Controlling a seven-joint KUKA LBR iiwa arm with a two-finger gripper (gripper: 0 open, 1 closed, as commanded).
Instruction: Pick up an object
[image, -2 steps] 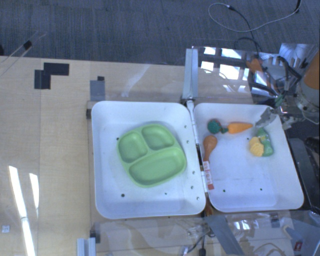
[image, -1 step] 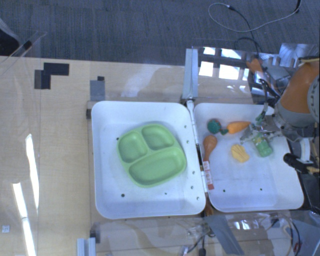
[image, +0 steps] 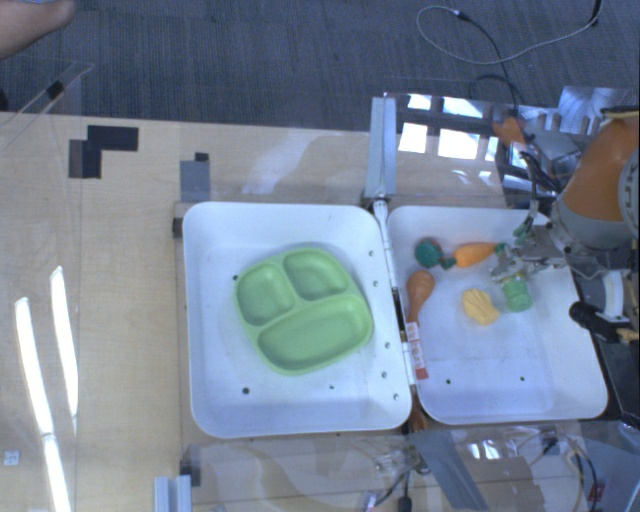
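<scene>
Sitting in the right-hand bin (image: 560, 390), toward its upper right part, a small green object (image: 518, 295) lies just below the gripper (image: 517, 262). Whether they touch cannot be told, nor whether the fingers are open or shut, since the metal parts there blur together. Left of the green object, just beside it, lies a yellow toy (image: 480, 306) like a corn cob. Above that, an orange carrot (image: 473, 254) with a dark green top (image: 430, 252) lies across the upper middle of the bin. A brown, drumstick-shaped piece (image: 419, 289) rests near the bin's left wall. The arm (image: 598, 190), with its orange band, enters at the right edge of the frame. In the left-hand bin (image: 230, 400) a green plate (image: 303, 308) with three compartments sits in the middle, well apart from the toys.
</scene>
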